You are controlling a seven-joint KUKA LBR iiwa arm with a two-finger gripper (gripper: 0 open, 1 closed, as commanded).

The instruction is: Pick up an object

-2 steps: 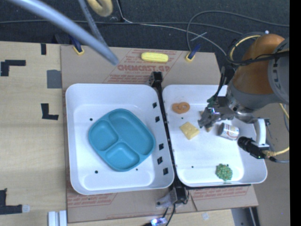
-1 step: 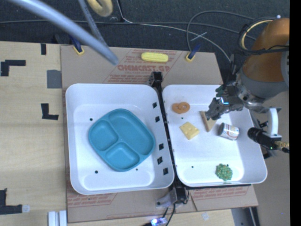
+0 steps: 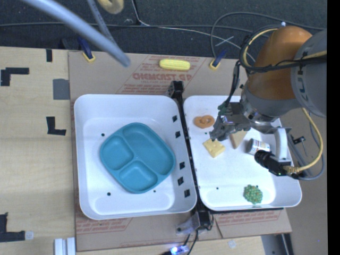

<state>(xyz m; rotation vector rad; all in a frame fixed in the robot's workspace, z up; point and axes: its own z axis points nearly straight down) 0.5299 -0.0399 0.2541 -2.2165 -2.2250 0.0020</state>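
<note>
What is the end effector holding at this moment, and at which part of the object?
It cannot be told. The end effector hangs in the right bin, just above the yellow wedge and beside the orange piece, but no object shows in its grip.

A flat brown cardboard sheet with red letters covers the bench. Two white bins sit on it side by side, touching in the middle. The left bin and the right bin are both shallow. A little yellow thing lies on the cardboard just behind them.
</note>
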